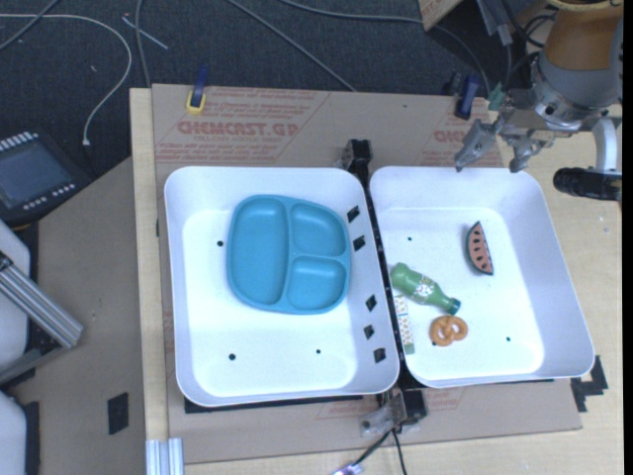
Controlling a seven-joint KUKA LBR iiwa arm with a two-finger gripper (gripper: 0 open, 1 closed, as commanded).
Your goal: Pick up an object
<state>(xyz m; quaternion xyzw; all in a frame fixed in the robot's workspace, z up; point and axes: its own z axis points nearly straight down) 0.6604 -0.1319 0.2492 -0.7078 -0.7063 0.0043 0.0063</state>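
Note:
In the right bin [524, 201] lie a watermelon slice [480, 248], a green bottle [423, 289] and a pretzel [447, 331]. My gripper [494, 151] hangs above the bin's far rim, up and to the right of the watermelon slice. Its two fingers are spread apart with nothing between them. The grey arm with its orange band comes in from the upper right.
A blue divided plate [289, 253] rests in the left bin [198, 295]. Black clips run along the divider between the bins. Cables and a cardboard box lie beyond the bench at the top.

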